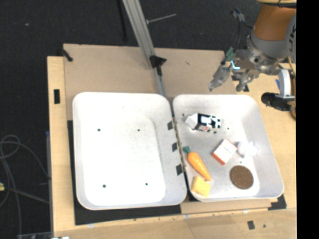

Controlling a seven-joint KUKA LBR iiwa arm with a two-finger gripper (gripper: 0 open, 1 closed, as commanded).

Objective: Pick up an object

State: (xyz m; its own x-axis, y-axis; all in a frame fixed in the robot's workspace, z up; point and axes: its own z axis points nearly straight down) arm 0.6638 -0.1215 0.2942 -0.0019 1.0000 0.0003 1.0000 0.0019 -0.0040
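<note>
I see my tool [230, 81], fingers spread, hovering beyond the right bin [264, 128], well apart from the carrot [198, 165] inside.

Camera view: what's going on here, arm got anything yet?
Not yet. The gripper hangs above the far edge of the right bin with fingers spread and nothing between them. All the items lie in that bin: a black-and-white packet, a white-and-orange box, a carrot, a yellow block, a brown disc and a small white piece. The left bin sits alongside.
</note>
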